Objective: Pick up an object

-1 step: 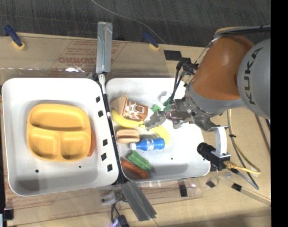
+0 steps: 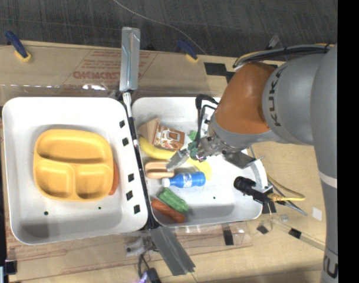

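Observation:
My gripper [image 2: 180,158] hangs low over the middle of the right bin [image 2: 238,208], reaching in from the right. Its tip sits just above a hot dog [image 2: 157,170] and a blue bottle [image 2: 188,180] lying on its side. A banana [image 2: 152,149] and a brown-and-white snack box [image 2: 168,137] lie to its upper left. Toward the bin's front left are a green vegetable [image 2: 174,199] and an orange-red carrot [image 2: 167,211]. Nothing is visibly lifted.
The left bin [image 2: 20,217] holds a yellow divided tray [image 2: 75,164]. A metal divider [image 2: 129,58] stands between the bins at the back. The right bin's front right floor [image 2: 217,208] is bare. The arm's orange band [image 2: 244,102] covers the bin's back right.

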